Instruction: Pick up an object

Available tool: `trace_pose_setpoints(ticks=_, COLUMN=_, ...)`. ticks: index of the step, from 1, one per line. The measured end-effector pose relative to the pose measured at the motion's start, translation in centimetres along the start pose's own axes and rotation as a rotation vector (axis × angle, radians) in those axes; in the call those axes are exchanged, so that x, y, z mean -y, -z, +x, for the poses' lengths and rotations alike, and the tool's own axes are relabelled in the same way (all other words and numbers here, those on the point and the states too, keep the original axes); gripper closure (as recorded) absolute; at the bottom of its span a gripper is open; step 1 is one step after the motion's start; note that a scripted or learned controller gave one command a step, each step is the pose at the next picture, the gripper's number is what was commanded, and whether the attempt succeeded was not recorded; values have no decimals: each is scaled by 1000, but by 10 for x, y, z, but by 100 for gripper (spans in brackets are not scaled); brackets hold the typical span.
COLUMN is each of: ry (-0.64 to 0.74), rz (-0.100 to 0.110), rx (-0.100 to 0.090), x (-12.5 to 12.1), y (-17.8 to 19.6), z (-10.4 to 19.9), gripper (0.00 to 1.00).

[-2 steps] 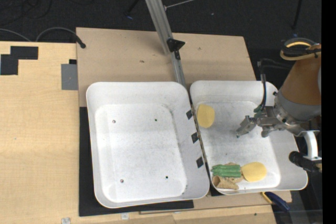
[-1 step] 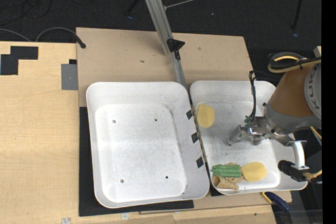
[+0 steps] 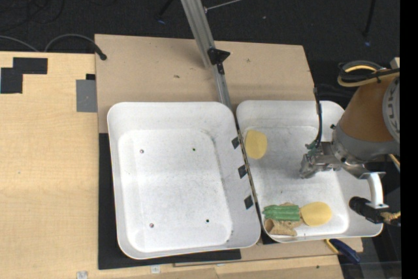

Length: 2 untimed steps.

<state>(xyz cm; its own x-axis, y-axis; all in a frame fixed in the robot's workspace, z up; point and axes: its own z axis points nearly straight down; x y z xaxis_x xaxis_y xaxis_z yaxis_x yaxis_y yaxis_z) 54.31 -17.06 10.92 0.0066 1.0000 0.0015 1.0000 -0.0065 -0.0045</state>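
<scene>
Fingers (image 3: 314, 164) hover low over the right bin (image 3: 287, 115) (spread or clenched, I cannot tell).

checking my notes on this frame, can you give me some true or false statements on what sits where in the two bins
1. A round yellow disc lies at the right white bin's left wall. True.
2. A green ridged object lies in the left white bin. False: it lies at the right bin's near edge.
3. A second yellow rounded piece sits just right of the green object. True.
4. The pincer is over the left bin. False: it is over the right bin.
5. A tan object lies beside the green one. True.
</scene>
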Motion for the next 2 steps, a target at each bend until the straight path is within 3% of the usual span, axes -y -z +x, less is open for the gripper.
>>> trace_pose_setpoints(ticks=2, ry=8, rz=-9, rx=3, x=-8, y=117, z=1, gripper=100)
